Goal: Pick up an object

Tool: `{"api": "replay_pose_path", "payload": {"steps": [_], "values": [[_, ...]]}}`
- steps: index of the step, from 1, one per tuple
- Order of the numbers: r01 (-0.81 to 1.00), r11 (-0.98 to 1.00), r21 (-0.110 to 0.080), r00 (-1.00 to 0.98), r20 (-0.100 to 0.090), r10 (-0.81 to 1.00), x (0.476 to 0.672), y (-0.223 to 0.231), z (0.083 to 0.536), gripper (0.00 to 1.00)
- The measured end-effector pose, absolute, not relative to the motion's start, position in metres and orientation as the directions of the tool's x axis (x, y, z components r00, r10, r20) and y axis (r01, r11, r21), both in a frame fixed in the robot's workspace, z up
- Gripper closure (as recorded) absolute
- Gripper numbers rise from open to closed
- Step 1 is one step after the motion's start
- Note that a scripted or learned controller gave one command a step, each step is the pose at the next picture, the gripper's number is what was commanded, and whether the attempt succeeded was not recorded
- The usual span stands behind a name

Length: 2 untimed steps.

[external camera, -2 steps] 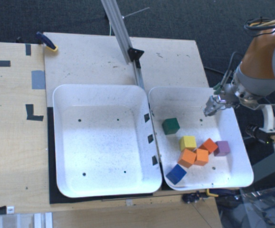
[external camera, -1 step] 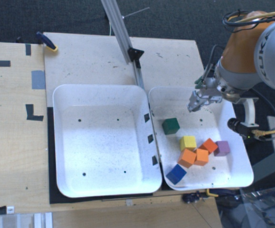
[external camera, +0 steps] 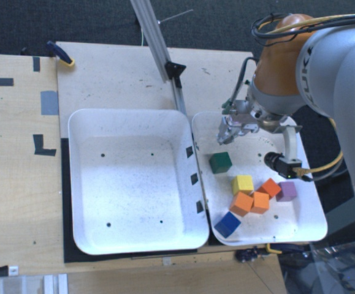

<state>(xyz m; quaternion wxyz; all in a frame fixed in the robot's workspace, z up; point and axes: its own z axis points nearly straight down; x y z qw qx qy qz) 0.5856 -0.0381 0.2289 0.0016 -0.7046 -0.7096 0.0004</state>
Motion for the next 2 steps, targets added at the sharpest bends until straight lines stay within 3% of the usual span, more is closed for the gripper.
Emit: {"api": "replay_pose_path", "payload": {"steps": [2], "values": [[1.0,0.007,0.0,-0.007,0.002,1.0,0.606,0.068,0.235,1.0]]}}
